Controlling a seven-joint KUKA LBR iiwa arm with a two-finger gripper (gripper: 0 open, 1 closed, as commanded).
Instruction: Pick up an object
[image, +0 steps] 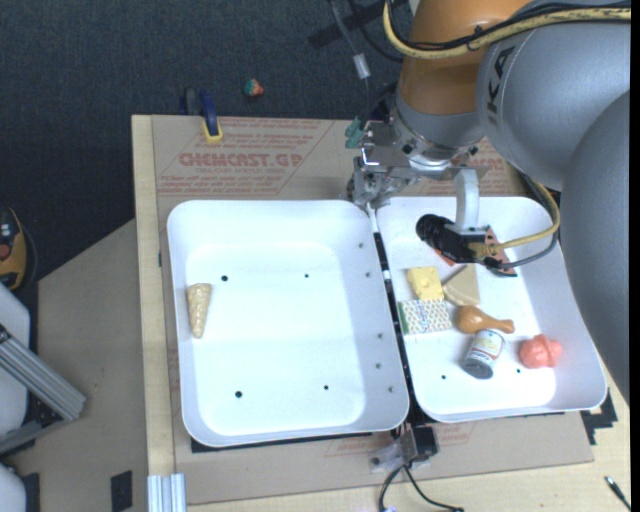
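The arm runs off the top and right edges of the frame, and its grey bulk covers the upper-right corner of the right bin. A tiny red-and-green thing at upper left is too small to name. The jar has an unreadable label. The gripper, at upper centre, is small and blurred.

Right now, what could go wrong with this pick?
1. The end effector hangs over the middle rim; going down, it may hit it.
2. The yellow block, card and drumstick lie packed together, so a grab may shove neighbours.
3. The can lies tilted and could roll.
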